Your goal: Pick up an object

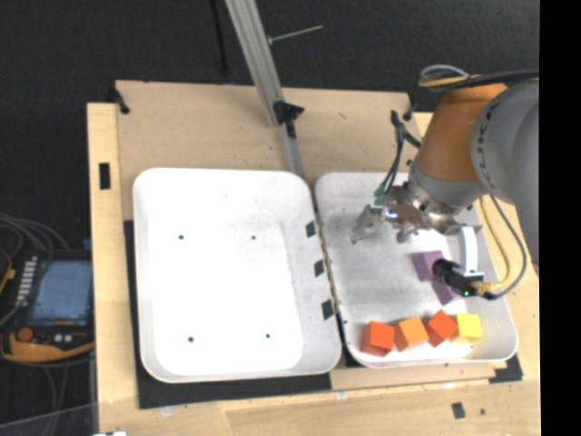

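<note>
Camera view: gripper [386, 226] hangs over the right bin [349, 198], fingers spread, nothing between them. Approach step. Blocks [420, 331] lie below it (near rim); next, descend onto one.

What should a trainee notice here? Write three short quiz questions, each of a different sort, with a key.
1. Multiple choice: the small coloured blocks lie in
A. the left shallow white plastic bin
B. the right shallow white plastic bin
C. both bins

2. True or false: the small yellow cube sits at the end of the row of cubes nearest the left bin.

3. Fill in: besides the flat purple block, which lies between the two-finger gripper and the row, the row counts ___ cubes.

Key: 1 B; 2 false, it sits at the far end from the left bin; 3 four.
</note>
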Motion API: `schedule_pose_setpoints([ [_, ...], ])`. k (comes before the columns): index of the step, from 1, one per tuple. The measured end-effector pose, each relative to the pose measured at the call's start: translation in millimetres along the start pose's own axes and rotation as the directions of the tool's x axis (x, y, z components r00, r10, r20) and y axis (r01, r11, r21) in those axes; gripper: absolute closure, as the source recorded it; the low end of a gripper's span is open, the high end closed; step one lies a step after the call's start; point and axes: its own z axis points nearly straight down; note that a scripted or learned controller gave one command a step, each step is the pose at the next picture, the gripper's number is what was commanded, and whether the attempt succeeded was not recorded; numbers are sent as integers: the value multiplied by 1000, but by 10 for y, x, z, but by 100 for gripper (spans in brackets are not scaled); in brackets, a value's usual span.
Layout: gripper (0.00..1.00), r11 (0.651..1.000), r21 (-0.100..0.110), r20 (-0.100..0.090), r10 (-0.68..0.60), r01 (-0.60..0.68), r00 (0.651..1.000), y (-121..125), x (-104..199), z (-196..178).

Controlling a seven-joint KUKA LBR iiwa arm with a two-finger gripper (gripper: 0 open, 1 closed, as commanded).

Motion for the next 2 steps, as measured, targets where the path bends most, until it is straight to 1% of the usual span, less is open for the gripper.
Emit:
schedule_pose_setpoints([
  [1,0,1000,-7,0,1,-1,1000,11,-12,488],
  [2,100,1000,-11,0,9,-10,1000,17,-23,378],
])
